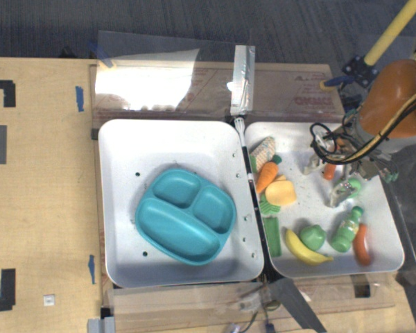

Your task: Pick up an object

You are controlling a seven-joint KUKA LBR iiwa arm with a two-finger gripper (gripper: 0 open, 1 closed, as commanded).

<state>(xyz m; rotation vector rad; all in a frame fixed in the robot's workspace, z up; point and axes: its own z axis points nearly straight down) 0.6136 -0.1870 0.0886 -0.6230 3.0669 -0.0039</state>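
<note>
Toy food heaped in right bin [395, 252]: yellow banana [306, 248] at front, green bottle [346, 230] and red-orange piece [362, 244] beside it, carrot [266, 174] and yellow-orange lump [281, 192] near divider. Pincer [341, 180] low over bin's back half, above small orange and pale green bits; whether it grips anything, cannot tell. Left bin [118, 151] carries teal compartment tray [186, 215], bare floor round it. Faint reddish print on cardboard [291, 92] behind bins, unreadable. Bench [41, 186] tan, blue tape marks.
</note>
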